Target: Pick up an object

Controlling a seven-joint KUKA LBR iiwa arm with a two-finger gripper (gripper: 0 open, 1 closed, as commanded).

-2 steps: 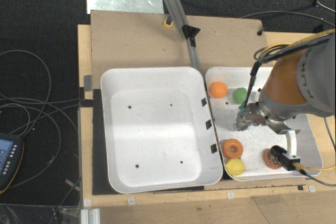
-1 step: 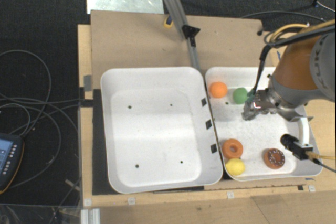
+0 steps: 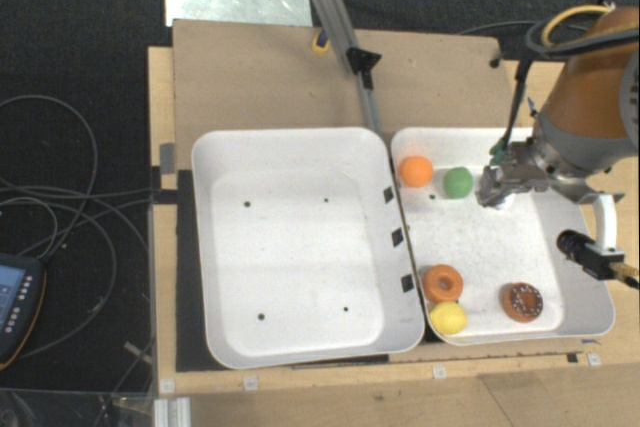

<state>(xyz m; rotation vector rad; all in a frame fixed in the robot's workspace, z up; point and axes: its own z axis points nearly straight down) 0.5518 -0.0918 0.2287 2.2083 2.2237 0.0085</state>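
- Five small toys lie in the right bin (image 3: pixel 590 315); the green ball (image 3: pixel 458 182), just beside the gripper (image 3: pixel 492 196), looks light, smooth, prone to roll.
- Grasp it across its middle.
- An orange ball (image 3: pixel 415 171) sits just beyond it.
- Whether the jaws are apart: cannot tell.

arm (image 3: pixel 600 85): cut off at right edge | claw (image 3: pixel 493 190): blurred, finger state unclear

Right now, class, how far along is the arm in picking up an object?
Done: the claw has reached the right bin, beside the green ball. In hand: nothing visibly lifted. Left: the orange ball, orange ring, yellow ball and chocolate doughnut all lie in the bin; a grasp and lift remain.
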